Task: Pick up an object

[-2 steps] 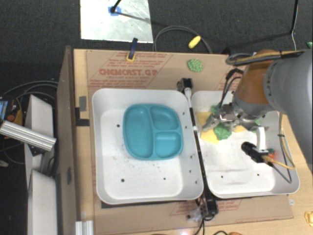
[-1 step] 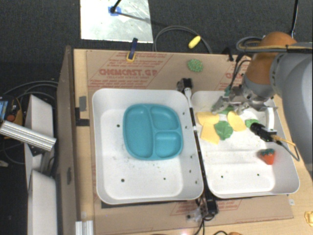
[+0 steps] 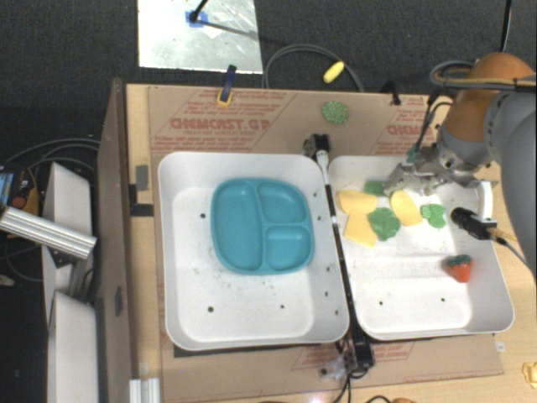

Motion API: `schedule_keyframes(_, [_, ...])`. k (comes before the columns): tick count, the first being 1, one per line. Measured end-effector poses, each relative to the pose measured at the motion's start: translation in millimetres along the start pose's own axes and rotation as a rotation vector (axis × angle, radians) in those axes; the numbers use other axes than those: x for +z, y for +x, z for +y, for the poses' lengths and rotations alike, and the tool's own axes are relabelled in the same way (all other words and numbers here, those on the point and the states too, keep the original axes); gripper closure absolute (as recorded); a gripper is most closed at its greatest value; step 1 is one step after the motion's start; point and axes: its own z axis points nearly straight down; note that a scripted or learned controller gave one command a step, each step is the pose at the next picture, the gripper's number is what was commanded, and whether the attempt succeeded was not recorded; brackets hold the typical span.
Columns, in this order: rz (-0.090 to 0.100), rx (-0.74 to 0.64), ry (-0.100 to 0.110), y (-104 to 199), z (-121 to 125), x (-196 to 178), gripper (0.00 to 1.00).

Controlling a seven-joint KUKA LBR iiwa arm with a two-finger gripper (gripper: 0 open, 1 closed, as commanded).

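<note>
Right bin (image 3: 419,309) holds food; jaws (image 3: 417,175) above.

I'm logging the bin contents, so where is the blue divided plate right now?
The blue divided plate lies in the left white bin, near its middle, across the divider from the yellow and green pieces in the right bin.

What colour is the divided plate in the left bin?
Teal blue; the divided plate shows clearly in the camera view.

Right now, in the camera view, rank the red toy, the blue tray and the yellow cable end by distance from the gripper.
From the gripper:
1. Red toy, right bin, lower right.
2. Yellow cable end, on the board behind the bins.
3. Blue tray, left bin.
</note>
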Motion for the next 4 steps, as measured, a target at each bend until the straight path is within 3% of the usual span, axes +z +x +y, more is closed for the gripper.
schedule_keyframes(1, [0.003, -0.002, 0.005, 38.8, -41.6, 1.0, 0.00])
schedule_keyframes(2, [0.000, -0.005, -0.011, 45.6, -51.4, -135.6, 0.00])
schedule_keyframes(3, [0.004, -0.005, 0.007, 76.3, -71.6, 7.2, 0.00])
schedule_keyframes(4, [0.002, -0.006, -0.007, 74.7, -66.4, -13.3, 1.00])
